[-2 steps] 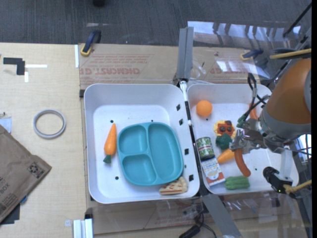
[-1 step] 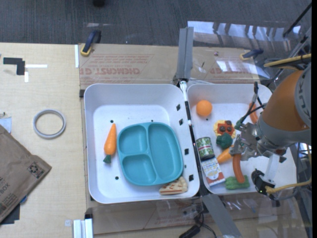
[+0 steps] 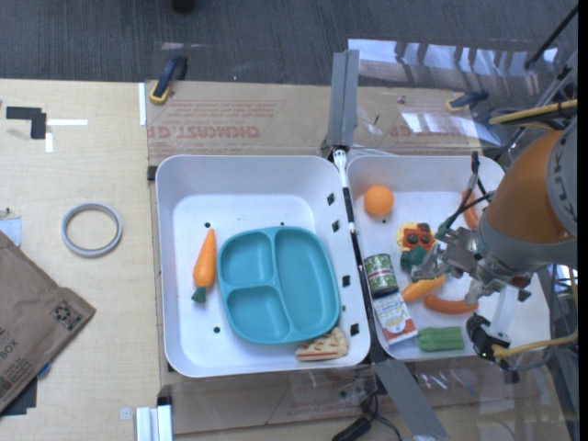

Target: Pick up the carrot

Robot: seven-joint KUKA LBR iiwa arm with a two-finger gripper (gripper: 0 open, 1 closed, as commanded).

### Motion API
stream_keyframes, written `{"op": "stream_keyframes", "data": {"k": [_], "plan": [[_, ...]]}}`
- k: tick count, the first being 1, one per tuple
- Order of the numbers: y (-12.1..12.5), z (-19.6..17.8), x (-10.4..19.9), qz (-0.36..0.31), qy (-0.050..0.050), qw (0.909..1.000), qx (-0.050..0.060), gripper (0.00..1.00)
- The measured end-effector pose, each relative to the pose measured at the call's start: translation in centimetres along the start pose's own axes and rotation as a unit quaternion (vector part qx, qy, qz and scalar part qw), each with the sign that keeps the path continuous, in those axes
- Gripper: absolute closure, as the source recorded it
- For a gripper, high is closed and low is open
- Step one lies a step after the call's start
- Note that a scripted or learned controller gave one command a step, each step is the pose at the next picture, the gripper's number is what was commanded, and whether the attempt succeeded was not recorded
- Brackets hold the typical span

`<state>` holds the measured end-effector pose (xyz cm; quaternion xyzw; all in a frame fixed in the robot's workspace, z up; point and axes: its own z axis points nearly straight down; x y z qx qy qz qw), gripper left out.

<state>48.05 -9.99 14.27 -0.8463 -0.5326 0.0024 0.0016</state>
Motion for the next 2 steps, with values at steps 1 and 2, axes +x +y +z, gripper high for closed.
{"op": "stream_keyframes", "data": {"k": [1,2], "plan": [[3.15,5.19,0.12,-0.088,0.000,0.9962,-0.001,0.00],[3.12,4.37,0.03,-0.087,0.000,0.9962,0.001,1.00]]}}
